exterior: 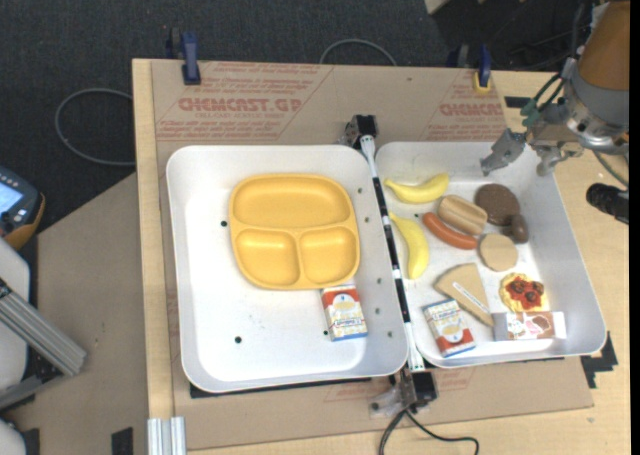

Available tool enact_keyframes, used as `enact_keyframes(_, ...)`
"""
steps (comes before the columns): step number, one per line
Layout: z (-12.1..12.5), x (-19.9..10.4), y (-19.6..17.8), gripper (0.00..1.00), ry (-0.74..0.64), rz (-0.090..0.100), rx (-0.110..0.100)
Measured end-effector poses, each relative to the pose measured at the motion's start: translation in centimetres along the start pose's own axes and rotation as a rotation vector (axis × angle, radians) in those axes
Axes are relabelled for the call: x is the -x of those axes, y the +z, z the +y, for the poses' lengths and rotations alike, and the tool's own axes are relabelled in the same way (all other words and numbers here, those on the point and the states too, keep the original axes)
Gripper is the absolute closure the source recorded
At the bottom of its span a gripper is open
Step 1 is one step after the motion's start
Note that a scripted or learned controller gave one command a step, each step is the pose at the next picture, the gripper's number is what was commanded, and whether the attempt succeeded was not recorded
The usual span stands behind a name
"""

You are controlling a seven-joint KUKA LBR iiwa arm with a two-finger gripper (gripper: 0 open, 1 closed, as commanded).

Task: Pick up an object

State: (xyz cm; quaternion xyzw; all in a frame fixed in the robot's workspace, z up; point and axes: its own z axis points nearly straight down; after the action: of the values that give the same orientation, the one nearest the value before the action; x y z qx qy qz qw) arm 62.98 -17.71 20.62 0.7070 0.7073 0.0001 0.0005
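A: What lies left to right?

B: A yellow plastic divided tray (295,228) in the left white bin (190,243); toy food, brown cookie (497,201) included, centre-right; the gripper (525,155) upper right, fingers spread wide, empty.

A: The key relation?

B: The cookie sits just below-left of the gripper.

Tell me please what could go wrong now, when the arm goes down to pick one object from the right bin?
1. The hot dog, the brown patty and the round cookie lie touching, so a grasp there may catch two things or push one aside.
2. The gripper, fingers open, hovers over the right bin's far rim; a straight descent might strike the rim.
3. The flat pizza slice may be hard to grip.
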Motion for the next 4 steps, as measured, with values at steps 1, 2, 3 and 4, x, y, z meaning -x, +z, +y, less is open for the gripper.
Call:
enact_keyframes(1, -2.1, -1.1, 12.4, 0.0, -0.001, -0.002, 0.002)
enact_keyframes(2, 3.9, 4.8, 9.3, 0.0, 0.0, 0.004, -0.001)
enact_keyframes(3, 1.2, -2.8, 10.8, 0.0, -0.005, 0.004, -0.005)
enact_keyframes(4, -5.9, -6.2, 12.3, 0.0, 0.001, 0.004, -0.008)
